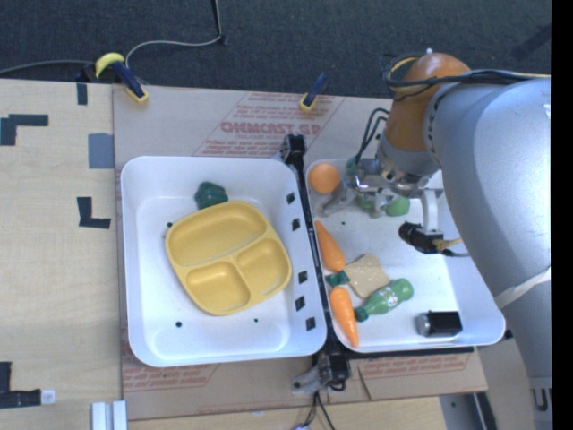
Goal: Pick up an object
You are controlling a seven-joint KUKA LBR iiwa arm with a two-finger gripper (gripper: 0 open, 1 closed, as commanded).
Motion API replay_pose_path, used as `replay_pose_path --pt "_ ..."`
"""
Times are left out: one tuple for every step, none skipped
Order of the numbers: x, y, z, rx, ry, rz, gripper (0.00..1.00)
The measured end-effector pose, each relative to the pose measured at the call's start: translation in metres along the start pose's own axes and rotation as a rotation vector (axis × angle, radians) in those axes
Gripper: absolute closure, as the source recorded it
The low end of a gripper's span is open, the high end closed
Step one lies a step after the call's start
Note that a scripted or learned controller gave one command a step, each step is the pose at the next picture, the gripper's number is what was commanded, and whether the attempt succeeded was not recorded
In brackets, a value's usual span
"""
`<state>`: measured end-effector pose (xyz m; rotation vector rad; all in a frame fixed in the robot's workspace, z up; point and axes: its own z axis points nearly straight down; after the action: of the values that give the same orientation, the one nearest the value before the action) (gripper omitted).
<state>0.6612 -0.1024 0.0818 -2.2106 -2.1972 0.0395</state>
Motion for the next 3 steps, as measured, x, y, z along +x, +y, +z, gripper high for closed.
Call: replay_pose_path --pt "-0.005 0.000 0.000 -0.002 -0.001 -0.002 0.00" --pt "-0.003 0.006 -0.026 -0.035 -0.001 -0.007 0.00" --pt "0.002 0.007 -0.004 -0.036 -0.003 -0.007 0.00"
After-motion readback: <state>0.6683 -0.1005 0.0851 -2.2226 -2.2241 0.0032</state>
